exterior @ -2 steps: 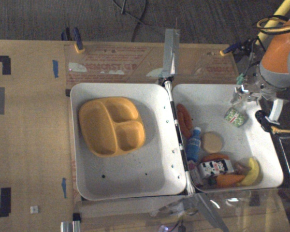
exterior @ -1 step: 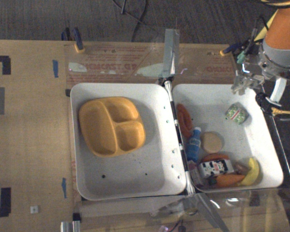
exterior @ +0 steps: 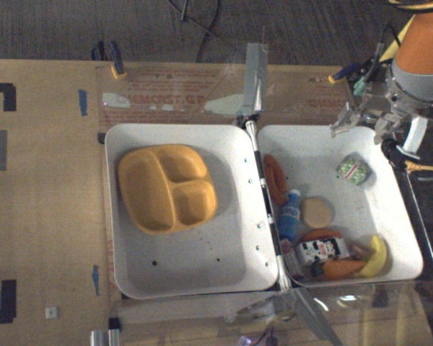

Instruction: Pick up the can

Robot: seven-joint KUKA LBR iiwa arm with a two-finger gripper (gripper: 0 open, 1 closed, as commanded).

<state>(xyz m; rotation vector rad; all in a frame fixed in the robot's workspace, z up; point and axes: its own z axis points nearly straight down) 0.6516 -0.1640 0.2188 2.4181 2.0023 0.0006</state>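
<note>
The can (exterior: 353, 170) is small, green and white, and lies on its side in the upper right part of the right bin (exterior: 310, 146). My gripper (exterior: 364, 126) hangs over that bin's far right corner, a little above and behind the can and apart from it. Its two fingers stand spread, with nothing between them. The grey arm with its orange band (exterior: 422, 42) comes in from the top right.
Along the right bin's left wall lie a reddish sausage (exterior: 276, 177) and a blue bottle (exterior: 289, 215), with a tan disc (exterior: 317, 212) beside them. A cow-patterned carton (exterior: 322, 249), a carrot (exterior: 343, 268) and a banana (exterior: 376, 256) crowd its near edge. The left bin (exterior: 202, 265) holds a yellow divided plate (exterior: 167, 187).
</note>
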